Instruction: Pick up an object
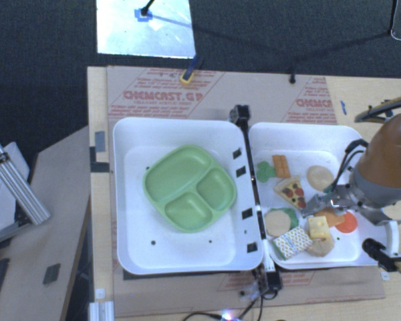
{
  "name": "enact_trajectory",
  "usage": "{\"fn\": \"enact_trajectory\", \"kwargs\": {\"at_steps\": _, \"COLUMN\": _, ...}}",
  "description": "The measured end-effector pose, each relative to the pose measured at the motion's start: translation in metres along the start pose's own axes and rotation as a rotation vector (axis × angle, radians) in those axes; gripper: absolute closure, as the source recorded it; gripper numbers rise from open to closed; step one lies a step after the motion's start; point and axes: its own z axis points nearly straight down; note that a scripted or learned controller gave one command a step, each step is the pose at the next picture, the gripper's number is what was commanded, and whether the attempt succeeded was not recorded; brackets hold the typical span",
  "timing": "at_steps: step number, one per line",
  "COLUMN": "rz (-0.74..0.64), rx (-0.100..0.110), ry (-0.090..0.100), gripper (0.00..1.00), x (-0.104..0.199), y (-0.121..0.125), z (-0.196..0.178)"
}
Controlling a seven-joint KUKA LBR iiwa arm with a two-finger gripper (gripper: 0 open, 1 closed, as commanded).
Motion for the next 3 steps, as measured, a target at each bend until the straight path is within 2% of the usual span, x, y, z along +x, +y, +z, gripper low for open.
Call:
{"fn": "enact_trajectory", "kwargs": {"at_steps": 1, "rz": 0.001, "rx": -0.009, "ry": -0.003, "gripper": 0.0, "x": -0.001, "y": 0.004, "z": 0.003}}
{"fn": "enact_trajectory", "kwargs": {"at_steps": 2, "rz": -0.001, "rx": -0.016, "ry": -0.007, "gripper": 1.0, "x": -0.002, "y": 0.006, "z": -0.008}}
{"fn": "enact_trajectory", "kwargs": {"at_steps": 3, "rz": -0.003, "rx": -0.002, "ry": -0.001, "gripper": 1.0, "x": -0.002, "y": 0.005, "z": -0.071}}
